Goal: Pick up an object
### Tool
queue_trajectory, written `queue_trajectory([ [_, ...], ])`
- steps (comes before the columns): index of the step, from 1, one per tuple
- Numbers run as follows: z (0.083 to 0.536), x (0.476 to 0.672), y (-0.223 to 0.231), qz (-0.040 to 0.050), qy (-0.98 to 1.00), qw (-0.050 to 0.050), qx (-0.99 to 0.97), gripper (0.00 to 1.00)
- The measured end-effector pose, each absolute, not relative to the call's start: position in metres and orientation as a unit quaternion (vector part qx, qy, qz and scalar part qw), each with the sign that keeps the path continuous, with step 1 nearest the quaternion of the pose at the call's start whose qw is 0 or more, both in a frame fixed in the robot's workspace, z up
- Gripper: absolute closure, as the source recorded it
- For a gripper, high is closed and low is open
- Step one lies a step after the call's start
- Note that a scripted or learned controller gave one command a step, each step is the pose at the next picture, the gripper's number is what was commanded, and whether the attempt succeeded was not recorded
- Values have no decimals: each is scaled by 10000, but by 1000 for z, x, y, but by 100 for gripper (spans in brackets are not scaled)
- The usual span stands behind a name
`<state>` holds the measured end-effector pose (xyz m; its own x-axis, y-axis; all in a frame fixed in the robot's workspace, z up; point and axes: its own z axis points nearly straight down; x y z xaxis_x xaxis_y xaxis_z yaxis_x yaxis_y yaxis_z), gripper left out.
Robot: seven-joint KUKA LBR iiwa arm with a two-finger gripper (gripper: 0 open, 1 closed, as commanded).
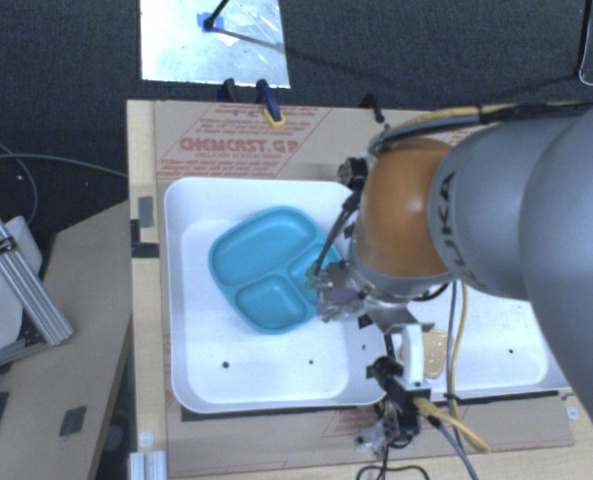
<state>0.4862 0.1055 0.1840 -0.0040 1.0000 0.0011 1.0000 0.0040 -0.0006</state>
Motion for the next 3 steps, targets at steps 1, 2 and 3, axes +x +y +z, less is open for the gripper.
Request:
queue_trajectory([
  [1, 318, 571, 165, -96, -7106, -53, -7035, 100],
  [2, 239, 547, 126, 2, -7071, 3, -7071, 100],
  [3, 341, 574, 61, -35, -7061, -40, -7081, 100],
])
